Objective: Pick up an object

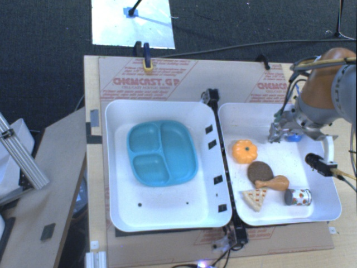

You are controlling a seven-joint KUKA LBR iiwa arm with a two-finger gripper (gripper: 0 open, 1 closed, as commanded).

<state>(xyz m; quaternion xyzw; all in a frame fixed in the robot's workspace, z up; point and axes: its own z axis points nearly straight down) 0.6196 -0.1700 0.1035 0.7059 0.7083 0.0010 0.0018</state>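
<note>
We work over two white bins: the left bin (120, 205) carries a blue divided plate (162, 152), the right bin (329, 205) the graspable items. Our arm (326, 91) reaches in at the right bin's upper part, the gripper (277, 132) hanging above bare floor; we cannot tell how it is set, and nothing hangs from it. Nearest is the orange pumpkin (244, 151), just down and left. Below it lie a brown disc (260, 172), a drumstick (273, 183), a pizza slice (254, 198) and a small can (298, 196). We judge the pumpkin best: centre over it and descend straight.
</note>
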